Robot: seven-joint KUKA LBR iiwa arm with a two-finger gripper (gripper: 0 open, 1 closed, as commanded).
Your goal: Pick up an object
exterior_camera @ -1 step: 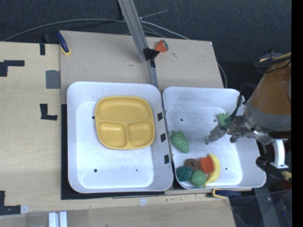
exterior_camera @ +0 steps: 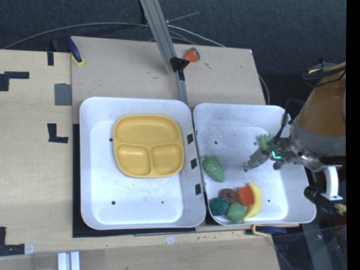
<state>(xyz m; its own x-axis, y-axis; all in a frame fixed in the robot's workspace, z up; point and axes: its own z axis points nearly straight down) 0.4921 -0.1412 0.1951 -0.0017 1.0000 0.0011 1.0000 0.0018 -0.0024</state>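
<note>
**Inspector:** Start with the largest items.

**Assistant:** The bench (exterior_camera: 140, 66) spans the frame, bearing two white bins. The left bin (exterior_camera: 95, 207) sits centre-left; the right bin (exterior_camera: 236, 117) sits centre-right, touching it along one edge. The arm (exterior_camera: 323, 114) enters at the right edge, its orange band over the right bin's far side.

**Inspector:** Contents?

**Assistant:** A yellow divided plate (exterior_camera: 149, 145) lies flat in the upper part of the left bin. In the right bin, a green leafy object (exterior_camera: 214, 168) lies alone near the left wall. At the bottom of that bin is a tight cluster, pieces touching: a banana (exterior_camera: 256, 200), a red piece (exterior_camera: 246, 195), a brown ring (exterior_camera: 228, 194), a teal piece (exterior_camera: 219, 206) and a green piece (exterior_camera: 237, 212).

**Inspector:** The gripper?

**Assistant:** The gripper (exterior_camera: 254, 161) is at mid-height in the right bin, right of the leafy object and above the cluster, apart from both. A small green object (exterior_camera: 265, 141) shows beside it. I cannot tell whether the fingers are parted or closed, nor whether anything sits between them.
</note>
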